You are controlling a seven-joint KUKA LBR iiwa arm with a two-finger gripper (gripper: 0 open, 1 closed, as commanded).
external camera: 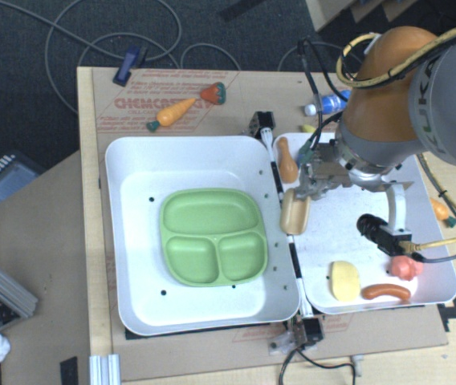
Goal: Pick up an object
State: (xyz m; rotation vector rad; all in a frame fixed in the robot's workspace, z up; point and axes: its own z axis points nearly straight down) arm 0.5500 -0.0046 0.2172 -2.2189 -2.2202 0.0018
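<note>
— Where's the gripper [307,184]?
— Right of frame centre, at the left wall of the right bin [334,233]. Whether it's spread or closed, I can't make out.
— Nearest pick?
— A tan bread roll [294,213] just below-left of it, long axis running up-down the frame along that wall; a brown sausage-like piece [287,164] lies just above-left

Two white bins: left bin [136,215], right bin [336,229]. One green divided plate [212,235]; one toy carrot [181,109]; two tan bread rolls, upper roll [287,164] and lower roll [295,213]. One red sausage [386,293], one yellow piece [344,280], one pink piece [405,268], one small orange piece [441,209] at the far edge.
</note>
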